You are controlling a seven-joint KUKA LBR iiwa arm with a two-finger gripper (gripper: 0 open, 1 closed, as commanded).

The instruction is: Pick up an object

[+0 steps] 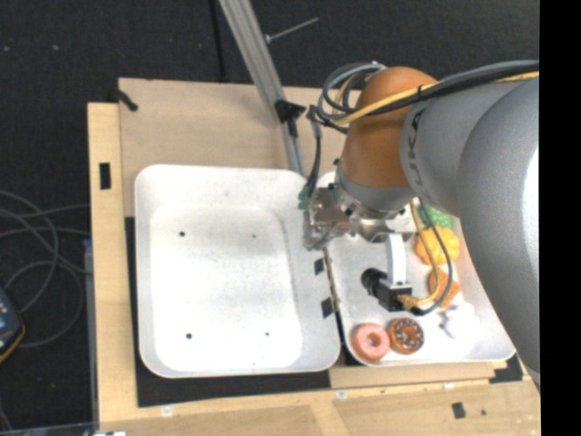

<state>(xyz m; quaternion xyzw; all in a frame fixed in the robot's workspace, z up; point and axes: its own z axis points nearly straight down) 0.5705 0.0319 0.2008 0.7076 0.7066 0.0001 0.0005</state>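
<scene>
The grey arm with its orange band reaches down over the right bin. My gripper hangs low at that bin's left edge, close to the divider between the bins. A pink-frosted doughnut and a brown sprinkled doughnut lie side by side at the right bin's front. An orange and yellow thing and a green thing lie further right, partly hidden by the arm. Nothing shows between the gripper's fingers.
The left bin shows bare white floor with a few small dark specks. A slanted metal rail rises behind the bins. The wooden bench edge runs along the left.
</scene>
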